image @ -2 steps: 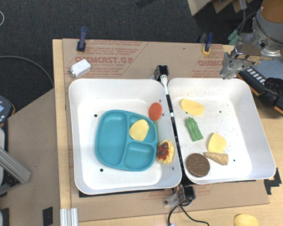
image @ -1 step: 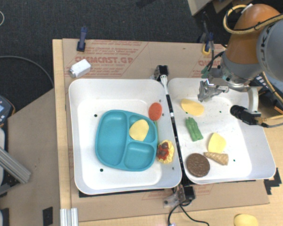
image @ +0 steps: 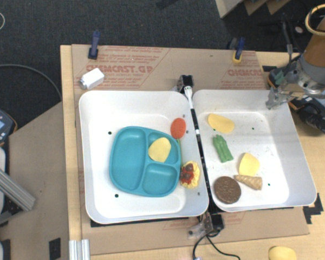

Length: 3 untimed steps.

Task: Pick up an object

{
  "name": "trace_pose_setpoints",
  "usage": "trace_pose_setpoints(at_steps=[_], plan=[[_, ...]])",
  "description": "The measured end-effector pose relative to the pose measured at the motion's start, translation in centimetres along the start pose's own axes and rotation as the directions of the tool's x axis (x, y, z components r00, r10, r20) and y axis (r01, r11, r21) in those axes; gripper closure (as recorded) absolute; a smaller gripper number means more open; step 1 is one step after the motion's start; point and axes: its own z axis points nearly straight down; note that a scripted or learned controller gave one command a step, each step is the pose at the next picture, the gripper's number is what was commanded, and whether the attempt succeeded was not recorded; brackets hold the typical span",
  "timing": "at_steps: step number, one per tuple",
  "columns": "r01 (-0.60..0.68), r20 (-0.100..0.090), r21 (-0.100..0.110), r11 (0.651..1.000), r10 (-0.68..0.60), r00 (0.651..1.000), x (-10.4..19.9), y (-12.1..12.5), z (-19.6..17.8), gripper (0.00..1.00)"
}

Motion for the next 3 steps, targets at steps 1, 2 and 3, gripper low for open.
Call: trace_pose_setpoints(at_steps=[1, 2, 3], plan=[[0.006, -0.009, 0.009, 1.000, -0.006, 1.000, 0.8, -6.9, -1.5, 1.00], [0.011, -0.010, 0.009, 1.000, -0.011, 1.000, 1.0, -5.4, 5.8, 1.00], [0.004, -0.011, 0.013, 1.000, -0.004, 1.000, 0.8, -14.7, 5.4, 1.00]])
